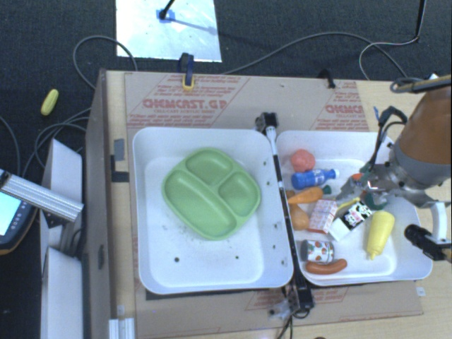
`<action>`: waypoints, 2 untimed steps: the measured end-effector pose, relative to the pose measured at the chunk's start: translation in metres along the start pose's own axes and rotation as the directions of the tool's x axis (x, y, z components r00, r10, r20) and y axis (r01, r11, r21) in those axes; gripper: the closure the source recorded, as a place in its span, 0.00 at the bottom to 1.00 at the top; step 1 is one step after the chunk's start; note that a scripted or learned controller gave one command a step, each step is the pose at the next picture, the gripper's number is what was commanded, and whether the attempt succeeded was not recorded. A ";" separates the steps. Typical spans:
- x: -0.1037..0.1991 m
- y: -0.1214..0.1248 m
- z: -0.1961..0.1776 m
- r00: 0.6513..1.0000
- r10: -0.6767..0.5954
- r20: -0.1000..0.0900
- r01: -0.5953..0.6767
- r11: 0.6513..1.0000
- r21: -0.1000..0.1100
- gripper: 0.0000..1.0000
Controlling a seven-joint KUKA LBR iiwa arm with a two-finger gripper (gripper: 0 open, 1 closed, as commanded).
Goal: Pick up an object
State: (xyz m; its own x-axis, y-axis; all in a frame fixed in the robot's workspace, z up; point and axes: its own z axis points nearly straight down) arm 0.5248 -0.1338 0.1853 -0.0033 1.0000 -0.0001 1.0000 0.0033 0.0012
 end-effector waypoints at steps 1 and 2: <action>-0.055 0.049 0.081 1.000 0.000 -0.001 0.000 1.000 0.002 0.00; -0.073 0.122 0.102 1.000 -0.002 0.000 0.002 1.000 0.000 0.00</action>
State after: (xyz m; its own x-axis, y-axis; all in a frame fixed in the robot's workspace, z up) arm 0.6474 -0.2061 0.0831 -0.0049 1.0000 -0.0004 1.0000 0.0049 0.0009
